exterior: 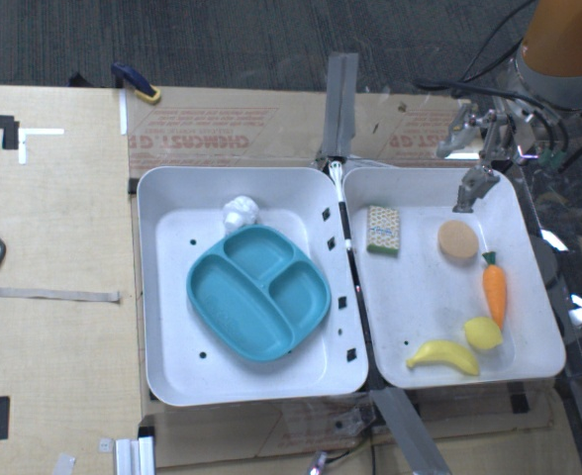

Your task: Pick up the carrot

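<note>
Over the far right corner of the right-hand shallow white bin hangs my claw, well short of anything it could take hold of. Nothing sits between its tips, and whether it stands wide or narrow I cannot tell from this slant — the metal there is a tangle of grey against the bin wall.

By my reckoning the task is barely begun. The small orange carrot with a green stub of top lies on the bin floor near the right wall, untouched, below and a little to the right of where I hover. What is left is all of it: travel toward the near side, line up, descend, close, lift.

The carrot's long axis runs roughly from the far side of the bin to the near side, almost parallel with the right wall. Its green top points away toward the far edge, and the body runs toward the near edge.

Neighbours matter. A round tan bun-like piece sits just beside the green end, and a yellow lemon lies near the other end — with a yellow banana beyond it. A green-and-yellow sponge block rests well apart, by the divider. I judge the carrot's middle the cleanest place to grip, closing across its width.
</note>
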You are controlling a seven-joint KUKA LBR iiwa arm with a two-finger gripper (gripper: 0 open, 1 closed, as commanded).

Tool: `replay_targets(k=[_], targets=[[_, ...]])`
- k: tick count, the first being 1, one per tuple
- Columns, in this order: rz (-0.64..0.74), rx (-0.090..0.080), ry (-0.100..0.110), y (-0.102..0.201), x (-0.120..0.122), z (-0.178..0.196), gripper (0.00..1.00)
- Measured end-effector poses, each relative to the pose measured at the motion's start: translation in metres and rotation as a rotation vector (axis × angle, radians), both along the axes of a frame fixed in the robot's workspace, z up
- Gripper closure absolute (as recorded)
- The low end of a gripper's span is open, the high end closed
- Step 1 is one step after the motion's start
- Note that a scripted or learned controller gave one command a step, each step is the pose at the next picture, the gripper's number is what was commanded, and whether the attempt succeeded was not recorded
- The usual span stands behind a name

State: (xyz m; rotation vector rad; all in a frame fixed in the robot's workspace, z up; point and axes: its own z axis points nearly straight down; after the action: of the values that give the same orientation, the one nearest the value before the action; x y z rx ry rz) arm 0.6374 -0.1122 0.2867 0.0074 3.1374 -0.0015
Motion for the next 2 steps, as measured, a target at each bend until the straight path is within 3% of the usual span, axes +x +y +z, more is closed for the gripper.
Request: replay_targets(k=[1, 2], targets=[[0.387, 0.000, 0.000, -0.053, -0.044, -0.083, 0.00], [0.351, 0.000, 0.001, -0.074, -0.075, -0.180, 0.00]])
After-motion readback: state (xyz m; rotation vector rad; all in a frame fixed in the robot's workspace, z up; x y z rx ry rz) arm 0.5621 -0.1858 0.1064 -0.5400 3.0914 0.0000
